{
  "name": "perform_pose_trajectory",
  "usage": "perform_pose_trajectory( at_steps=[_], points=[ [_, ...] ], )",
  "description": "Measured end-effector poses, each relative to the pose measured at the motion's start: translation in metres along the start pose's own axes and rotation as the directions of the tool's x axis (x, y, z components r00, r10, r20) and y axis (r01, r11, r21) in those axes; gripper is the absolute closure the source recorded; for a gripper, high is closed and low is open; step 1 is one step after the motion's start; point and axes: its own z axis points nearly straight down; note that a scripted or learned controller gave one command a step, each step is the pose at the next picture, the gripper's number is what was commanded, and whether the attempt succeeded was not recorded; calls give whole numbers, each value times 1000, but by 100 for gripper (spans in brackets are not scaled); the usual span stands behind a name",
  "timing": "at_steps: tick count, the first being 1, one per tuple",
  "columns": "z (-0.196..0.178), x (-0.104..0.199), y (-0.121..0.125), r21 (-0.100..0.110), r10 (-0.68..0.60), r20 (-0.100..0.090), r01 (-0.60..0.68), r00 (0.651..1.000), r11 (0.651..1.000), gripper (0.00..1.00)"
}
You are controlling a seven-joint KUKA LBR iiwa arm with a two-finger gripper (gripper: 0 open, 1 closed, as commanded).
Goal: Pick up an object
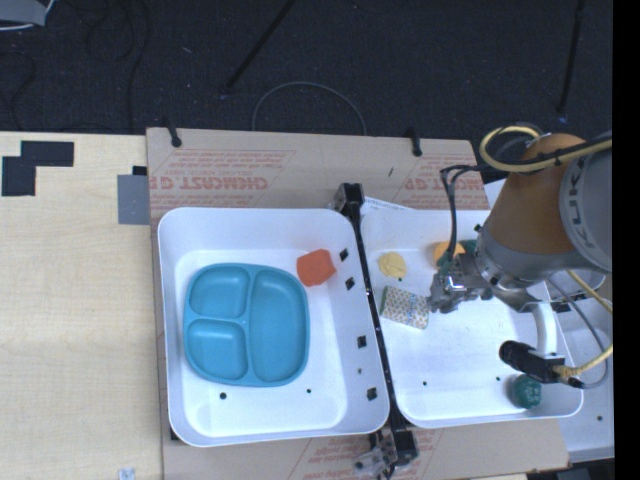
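Grey metal end effector low over right shallow white bin, grip state impossible to tell. At its 9 o'clock, just beside: speckled square pouch. At 11 o'clock: pale yellow lump.

I count two white bins on my bench, the left bin and the right bin, side by side. Left of the divider between them lie two things: one blue sectioned plate with three compartments and one orange block. Right of the divider I count one yellow lump, one patterned packet, one green ball, and perhaps one more yellow-orange piece, half hidden by my arm
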Motion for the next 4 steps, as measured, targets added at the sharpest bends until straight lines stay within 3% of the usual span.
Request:
perform_pose_trajectory(
  at_steps=[2,3,4],
  points=[
    [-89,-10,3,0,0,0,0,1000,1000,100],
    [-76,39,-1,6,-1,-1,1,1000,1000,100],
    [-72,97,11,5,-4,-2,4,1000,1000,100]
  ],
)
